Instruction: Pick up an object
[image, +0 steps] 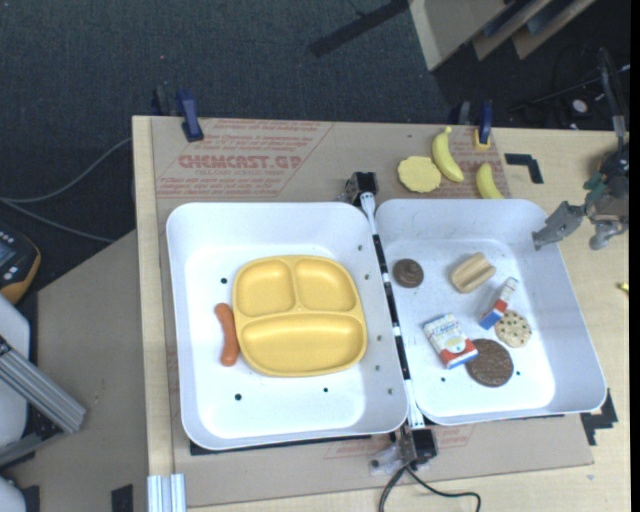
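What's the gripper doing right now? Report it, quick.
Gripper: open, holding nothing, above the right bin's far right corner.

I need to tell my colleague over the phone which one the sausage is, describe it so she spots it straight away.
Look at the left white bin, the one with the big yellow divided plate. Just off the plate's left edge lies the sausage, lengthwise along it. It is the one orange-red, finger-shaped thing in that bin; the other small food items sit in the right bin.
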